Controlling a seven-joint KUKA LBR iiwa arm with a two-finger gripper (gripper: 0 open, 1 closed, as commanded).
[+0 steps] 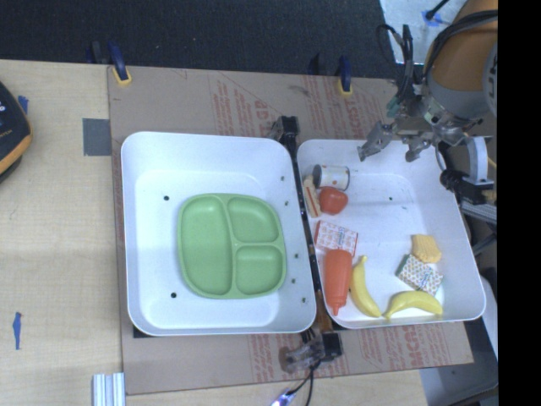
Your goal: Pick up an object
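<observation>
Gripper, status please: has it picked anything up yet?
Gripper open, holding nothing, above right bin's far edge. Can, tomato, bananas lie untouched. Nothing in the way.

Left edge cuts off a black-and-yellow device (pixel 10 134).

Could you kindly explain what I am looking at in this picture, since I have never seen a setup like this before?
This is one camera fixed above a bench, looking down at a slant. A grey robot arm with an orange band reaches in from the right; its gripper has two fingers, spread open and holding nothing, above the far edge of the right bin. That bin holds toy food: a small can, a tomato, a carrot, two bananas, and some packets. The left bin holds a green divided plate.
</observation>
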